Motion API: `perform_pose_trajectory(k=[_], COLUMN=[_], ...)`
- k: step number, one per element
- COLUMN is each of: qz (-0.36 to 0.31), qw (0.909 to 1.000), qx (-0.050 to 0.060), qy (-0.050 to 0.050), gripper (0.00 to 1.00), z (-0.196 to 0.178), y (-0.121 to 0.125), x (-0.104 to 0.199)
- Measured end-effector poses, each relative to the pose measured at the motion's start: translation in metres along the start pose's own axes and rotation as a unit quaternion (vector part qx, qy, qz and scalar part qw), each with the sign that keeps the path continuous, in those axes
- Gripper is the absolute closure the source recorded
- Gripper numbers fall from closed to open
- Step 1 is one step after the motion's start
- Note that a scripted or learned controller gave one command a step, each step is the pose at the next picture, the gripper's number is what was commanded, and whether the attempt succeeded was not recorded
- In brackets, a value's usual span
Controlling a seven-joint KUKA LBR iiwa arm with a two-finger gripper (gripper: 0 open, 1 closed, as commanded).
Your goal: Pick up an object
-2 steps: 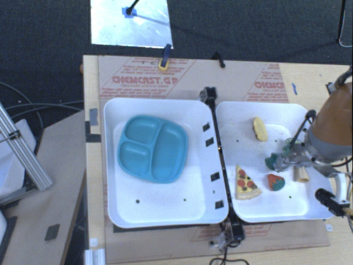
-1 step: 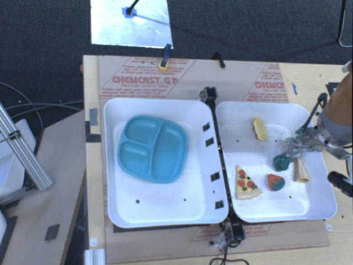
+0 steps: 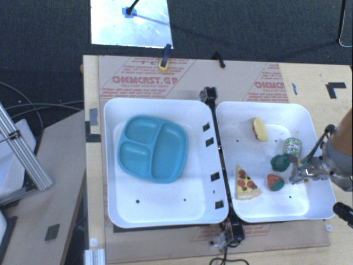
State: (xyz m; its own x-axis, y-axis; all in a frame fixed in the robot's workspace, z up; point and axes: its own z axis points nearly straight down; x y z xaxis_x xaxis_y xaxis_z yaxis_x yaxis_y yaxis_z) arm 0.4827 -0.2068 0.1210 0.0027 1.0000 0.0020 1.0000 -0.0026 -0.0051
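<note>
Nothing has been lifted yet, as far as the view shows: every object lies flat on a bin floor, so the whole pick is left to do.

Nearest the camera in the right white plastic bin [image 3: 298, 210], the toy pizza slice with red dots [image 3: 246, 184] lies at about seven o'clock of that bin, close to the divider between the two bins. Just to its three o'clock sits a small red-and-green strawberry-like toy [image 3: 276, 182]. The pincer [image 3: 300, 174] hangs low at the strawberry's three o'clock, near it but apparently apart from it; whether its fingers are apart or together cannot be told, and nothing is seen between them.

At twelve o'clock from the strawberry lies a dark green rounded lump [image 3: 280, 162], and just beyond it a small green-labelled can [image 3: 292, 146], the two almost touching. These three crowd together, so a descent on any one risks nudging a neighbour. The bin's right wall stands close behind the arm.

Farther off, the pale yellow bread-like piece [image 3: 260, 129] lies alone at twelve o'clock, with bare floor all round; it looks the easiest approach.

In the left white bin [image 3: 115, 203], a blue divided plastic plate [image 3: 153, 148] rests in the middle. Both bins stand on the board-covered counter [image 3: 143, 79].
</note>
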Motion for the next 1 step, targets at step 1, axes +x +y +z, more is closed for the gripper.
perform_pose_trajectory(k=[1], qz=[-0.005], qw=[1.0000], qx=[-0.003], qy=[-0.001], gripper=[1.00], z=[0.0381], y=[0.0045], x=[0.0551])
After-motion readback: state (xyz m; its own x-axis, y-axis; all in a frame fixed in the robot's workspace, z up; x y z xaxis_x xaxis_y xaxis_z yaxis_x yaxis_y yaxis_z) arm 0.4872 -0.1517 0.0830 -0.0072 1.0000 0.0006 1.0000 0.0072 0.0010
